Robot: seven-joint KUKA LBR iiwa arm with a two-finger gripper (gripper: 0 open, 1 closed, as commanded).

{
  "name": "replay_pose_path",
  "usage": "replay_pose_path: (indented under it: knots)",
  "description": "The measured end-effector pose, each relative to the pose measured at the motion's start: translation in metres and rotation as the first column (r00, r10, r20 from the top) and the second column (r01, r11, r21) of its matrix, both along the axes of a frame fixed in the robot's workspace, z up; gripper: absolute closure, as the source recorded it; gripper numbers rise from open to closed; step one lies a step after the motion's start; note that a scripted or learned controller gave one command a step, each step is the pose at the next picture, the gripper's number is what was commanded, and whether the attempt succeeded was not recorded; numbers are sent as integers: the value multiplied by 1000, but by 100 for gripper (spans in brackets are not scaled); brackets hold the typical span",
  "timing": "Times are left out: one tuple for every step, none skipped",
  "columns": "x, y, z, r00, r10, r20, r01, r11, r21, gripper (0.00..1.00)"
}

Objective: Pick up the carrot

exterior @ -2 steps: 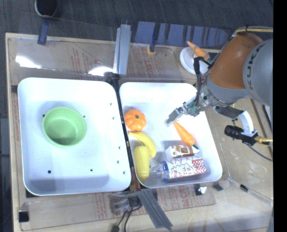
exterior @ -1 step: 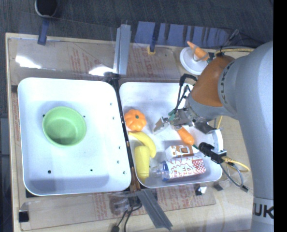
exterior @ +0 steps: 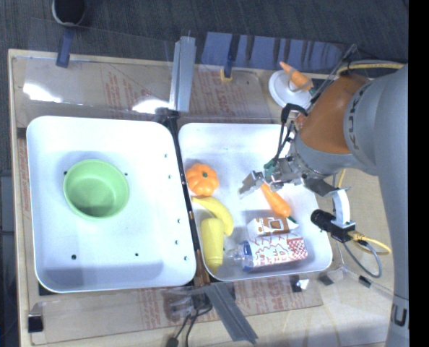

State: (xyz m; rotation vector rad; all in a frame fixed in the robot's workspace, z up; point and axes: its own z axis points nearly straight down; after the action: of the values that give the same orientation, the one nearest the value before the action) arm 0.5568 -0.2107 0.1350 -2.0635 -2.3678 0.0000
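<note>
The carrot (exterior: 276, 199) lies in the right bin (exterior: 229, 139), just right of the pumpkin (exterior: 201, 180); the end effector (exterior: 261, 181) touches its upper end, grip state unclear, lift not yet done

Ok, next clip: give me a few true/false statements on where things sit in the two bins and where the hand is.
1. The green bowl sits in the left bin. True.
2. The carrot lies in the left bin. False: it lies in the right bin, just below the hand.
3. The small pumpkin is near the right bin's left wall. True.
4. The banana lies inside the bowl. False: it lies in the right bin, below the pumpkin.
5. The hand is over the left bin. False: it is over the right bin, by the carrot.
</note>
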Motion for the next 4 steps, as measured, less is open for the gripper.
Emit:
replay_pose_path:
  knots:
    - [0,0,0,1000,0,0,0,1000,0,0]
    - [0,0,0,1000,0,0,0,1000,0,0]
    - [0,0,0,1000,0,0,0,1000,0,0]
    - [0,0,0,1000,0,0,0,1000,0,0]
